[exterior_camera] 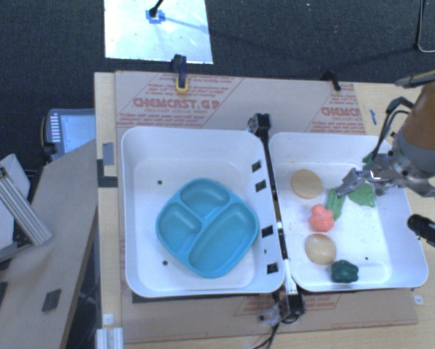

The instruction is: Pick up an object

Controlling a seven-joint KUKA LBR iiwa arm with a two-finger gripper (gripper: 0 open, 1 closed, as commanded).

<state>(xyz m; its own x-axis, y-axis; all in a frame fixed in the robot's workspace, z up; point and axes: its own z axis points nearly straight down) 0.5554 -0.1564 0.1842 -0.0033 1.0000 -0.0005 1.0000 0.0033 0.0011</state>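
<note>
The right bin (399, 267) holds several small objects. A pale round piece (305, 183) lies at its far left, with an orange-red piece (321, 218) below it. Nearer the front are a tan round piece (320, 249) and a dark green piece (344, 270). A light green leafy piece (354, 195) lies in the middle of the bin. My gripper (361, 181) hangs directly over its upper part, reaching in from the right and partly covering it. I cannot see whether the green piece is lifted or resting on the bin floor.
The left bin (141, 195) holds a blue divided plate (206, 227). A black clip strip (268, 195) runs along the wall between the two bins. The arm's orange band (428, 122) stands over the right bin's far right corner. Cardboard lies under both bins.
</note>
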